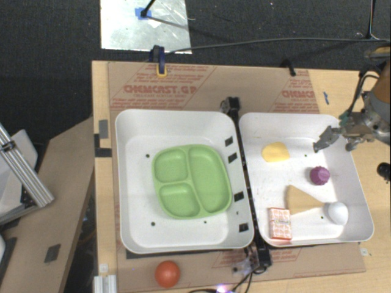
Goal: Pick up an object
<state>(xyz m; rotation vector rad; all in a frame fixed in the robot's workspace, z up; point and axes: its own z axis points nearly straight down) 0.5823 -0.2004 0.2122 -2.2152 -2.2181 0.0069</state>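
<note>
- The gripper hangs over the right bin, far edge.
- Its fingers are spread apart and hold nothing.
- The yellow object lies near.

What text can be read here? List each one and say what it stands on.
"CHEMCAST GP": red print on the brown protective sheet behind the left bin.
The same red print repeats behind the right bin, too slanted and cut off to read.
The small red and white box bears print too small to read.

Tray in left bin
</note>
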